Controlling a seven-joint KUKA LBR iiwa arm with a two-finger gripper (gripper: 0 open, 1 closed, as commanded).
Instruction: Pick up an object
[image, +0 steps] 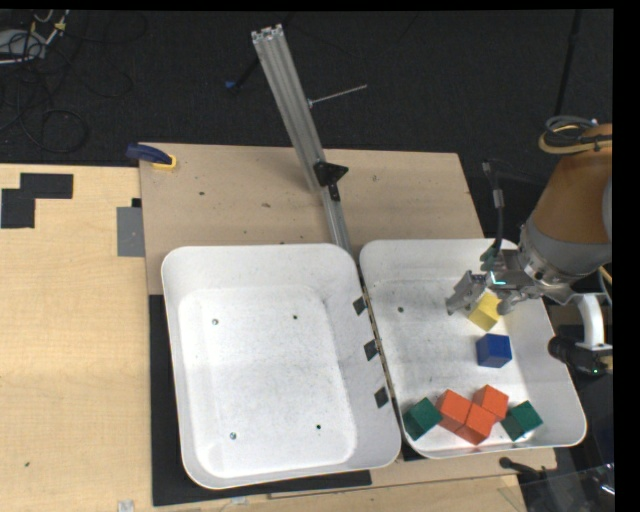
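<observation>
the bench (90, 330) carries two white bins side by side. the left bin (262, 360) has a wide bare floor with much room inside its rim. the right bin (420, 310) has bare floor in its upper and left part, while the blocks lie toward its right and lower edges. the arm (572, 215) reaches in from the right over the right bin's upper right part. the gripper (489, 296) is low over the yellow block (485, 313); its fingers stand apart on either side of the block's upper end, but whether they press it is not clear. the blue block (494, 350) lies just below, apart. near the lower rim, two orange blocks (472, 411) touch, with one green block (422, 417) at the left and another green block (522, 420) at the right, close to the rim.
</observation>
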